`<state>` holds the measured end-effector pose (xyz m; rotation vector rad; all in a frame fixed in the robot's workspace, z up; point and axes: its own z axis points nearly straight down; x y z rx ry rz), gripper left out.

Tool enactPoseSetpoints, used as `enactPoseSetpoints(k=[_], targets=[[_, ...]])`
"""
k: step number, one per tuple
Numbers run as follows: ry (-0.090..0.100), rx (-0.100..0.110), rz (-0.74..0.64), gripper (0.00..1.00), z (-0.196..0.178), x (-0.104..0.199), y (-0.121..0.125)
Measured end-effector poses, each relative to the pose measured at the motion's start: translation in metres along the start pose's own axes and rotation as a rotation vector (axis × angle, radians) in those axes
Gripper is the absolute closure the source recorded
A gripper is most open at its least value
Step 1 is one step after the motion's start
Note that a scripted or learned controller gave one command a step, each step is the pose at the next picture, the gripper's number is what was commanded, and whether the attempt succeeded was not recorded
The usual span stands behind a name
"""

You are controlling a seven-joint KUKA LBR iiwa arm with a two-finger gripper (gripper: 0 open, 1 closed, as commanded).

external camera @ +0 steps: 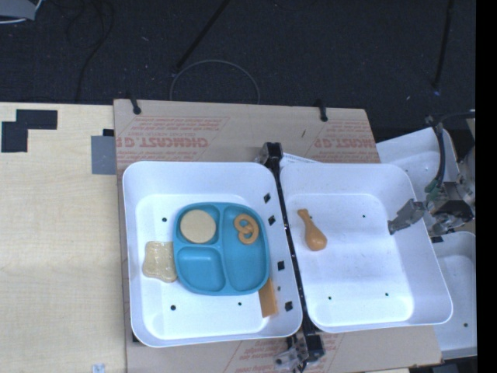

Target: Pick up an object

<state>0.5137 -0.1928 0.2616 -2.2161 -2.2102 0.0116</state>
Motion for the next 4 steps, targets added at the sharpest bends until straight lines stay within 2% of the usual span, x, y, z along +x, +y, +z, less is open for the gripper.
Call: enactPoseSetpoints(k=[1,2,4], targets=[[-0.002,-0.011,-0.003,0.00,-0.006,0.000,0.002],[-0.001,-0.006,-0.002,0.00,0.038,0.000,-0.001],[0.000,-0.006,-0.002,0.00,0.160,0.008,0.008]])
